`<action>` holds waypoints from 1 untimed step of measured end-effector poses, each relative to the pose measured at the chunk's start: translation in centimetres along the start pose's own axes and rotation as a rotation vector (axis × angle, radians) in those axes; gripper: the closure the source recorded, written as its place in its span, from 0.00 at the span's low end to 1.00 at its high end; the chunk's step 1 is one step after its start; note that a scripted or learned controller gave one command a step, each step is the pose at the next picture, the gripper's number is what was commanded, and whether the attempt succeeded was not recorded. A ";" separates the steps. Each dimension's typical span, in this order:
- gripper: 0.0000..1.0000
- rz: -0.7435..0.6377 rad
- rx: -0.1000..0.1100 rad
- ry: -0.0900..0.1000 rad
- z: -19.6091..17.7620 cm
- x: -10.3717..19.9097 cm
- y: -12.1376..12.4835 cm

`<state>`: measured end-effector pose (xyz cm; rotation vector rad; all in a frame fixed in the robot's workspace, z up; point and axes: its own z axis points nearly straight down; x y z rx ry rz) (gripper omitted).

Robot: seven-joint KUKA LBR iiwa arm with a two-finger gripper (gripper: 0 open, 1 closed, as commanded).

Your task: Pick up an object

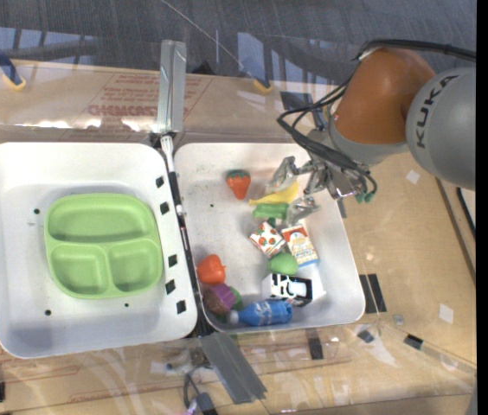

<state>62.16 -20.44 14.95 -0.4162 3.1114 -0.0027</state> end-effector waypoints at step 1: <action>1.00 0.073 -0.004 0.002 4.2 -6.0 8.2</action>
